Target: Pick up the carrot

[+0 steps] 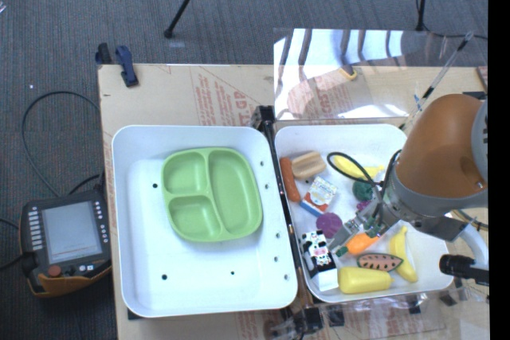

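Right bin (pixel 291 141), carrot (pixel 363 243) touching tool (pixel 356 236) tip

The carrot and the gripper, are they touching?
Touching. The camera view shows the gripper down on the carrot, its fingers overlapping the orange body with no gap.

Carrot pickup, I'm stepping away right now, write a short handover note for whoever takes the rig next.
Gripper: down in the right bin, right over the carrot. Whether it has a grip cannot be judged from this angle.
Carrot: lies low in the right bin, among the other toy foods, beside the purple piece and above the yellow block.
Left bin: holds the green divided plate.
Done: the arm has reached the carrot.
Left: confirm the grasp, then lift the carrot out. Watch for a miss; the clutter around it is tight.
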Robot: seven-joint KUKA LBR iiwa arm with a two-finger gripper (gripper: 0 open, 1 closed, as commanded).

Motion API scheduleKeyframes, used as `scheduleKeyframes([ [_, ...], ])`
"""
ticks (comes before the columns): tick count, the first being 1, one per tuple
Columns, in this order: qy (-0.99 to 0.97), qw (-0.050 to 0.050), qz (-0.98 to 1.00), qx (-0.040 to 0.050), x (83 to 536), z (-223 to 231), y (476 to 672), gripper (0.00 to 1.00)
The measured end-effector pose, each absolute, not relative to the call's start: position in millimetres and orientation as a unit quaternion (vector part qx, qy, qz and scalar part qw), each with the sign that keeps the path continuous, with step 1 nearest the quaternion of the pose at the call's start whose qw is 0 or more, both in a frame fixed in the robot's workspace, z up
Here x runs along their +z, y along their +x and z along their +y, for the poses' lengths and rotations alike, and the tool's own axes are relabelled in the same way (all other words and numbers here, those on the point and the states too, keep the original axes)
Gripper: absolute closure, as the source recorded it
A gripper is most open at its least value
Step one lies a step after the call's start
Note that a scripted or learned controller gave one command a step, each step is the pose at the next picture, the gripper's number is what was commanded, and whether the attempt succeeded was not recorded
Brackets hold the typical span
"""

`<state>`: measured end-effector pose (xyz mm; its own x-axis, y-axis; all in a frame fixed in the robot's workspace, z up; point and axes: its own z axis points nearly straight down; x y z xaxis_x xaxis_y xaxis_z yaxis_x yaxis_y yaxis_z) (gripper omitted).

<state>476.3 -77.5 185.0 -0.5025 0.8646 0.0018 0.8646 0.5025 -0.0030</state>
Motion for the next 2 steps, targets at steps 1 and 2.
scheduleKeyframes([
  [1, -0.567, -0.008, -0.824, -0.0024, 105, -117, 481.3, 0.0],
  [2, -0.671, -0.006, -0.742, 0.0048, 87, -98, 475.8, 0.0],
])
